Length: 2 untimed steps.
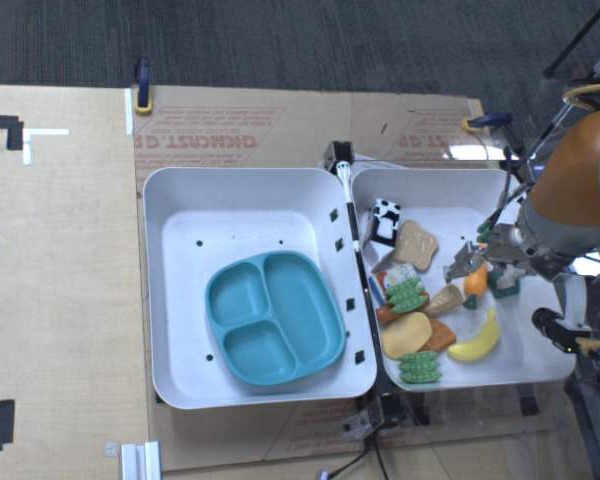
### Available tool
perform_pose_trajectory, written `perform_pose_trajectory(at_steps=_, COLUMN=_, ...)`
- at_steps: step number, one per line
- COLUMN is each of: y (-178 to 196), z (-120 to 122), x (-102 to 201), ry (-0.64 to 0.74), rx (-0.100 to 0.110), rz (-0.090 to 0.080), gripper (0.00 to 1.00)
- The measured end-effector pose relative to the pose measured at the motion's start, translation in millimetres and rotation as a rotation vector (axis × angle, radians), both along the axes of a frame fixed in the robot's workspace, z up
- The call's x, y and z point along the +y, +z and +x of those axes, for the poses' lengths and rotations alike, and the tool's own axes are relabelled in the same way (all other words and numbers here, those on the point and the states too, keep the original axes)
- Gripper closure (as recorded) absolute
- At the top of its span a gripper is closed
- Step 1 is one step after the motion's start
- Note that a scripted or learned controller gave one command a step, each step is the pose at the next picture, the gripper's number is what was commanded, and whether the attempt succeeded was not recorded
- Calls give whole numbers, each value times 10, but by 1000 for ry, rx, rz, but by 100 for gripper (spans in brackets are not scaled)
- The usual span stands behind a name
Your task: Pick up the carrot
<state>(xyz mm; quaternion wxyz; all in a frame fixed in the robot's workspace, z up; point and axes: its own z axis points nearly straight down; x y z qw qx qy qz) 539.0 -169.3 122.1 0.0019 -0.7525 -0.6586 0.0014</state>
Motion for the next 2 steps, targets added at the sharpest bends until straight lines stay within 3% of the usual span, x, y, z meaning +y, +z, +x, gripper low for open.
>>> perform_pose_trajectory(at_steps=1, y=-105, z=272, x=-124, ry=-87, rx=-8, rz=36, gripper=0)
perform_pose_trajectory(at_steps=2, y=-14, z=288, x=-173, ry=-88, rx=-23, rz=16, gripper=100)
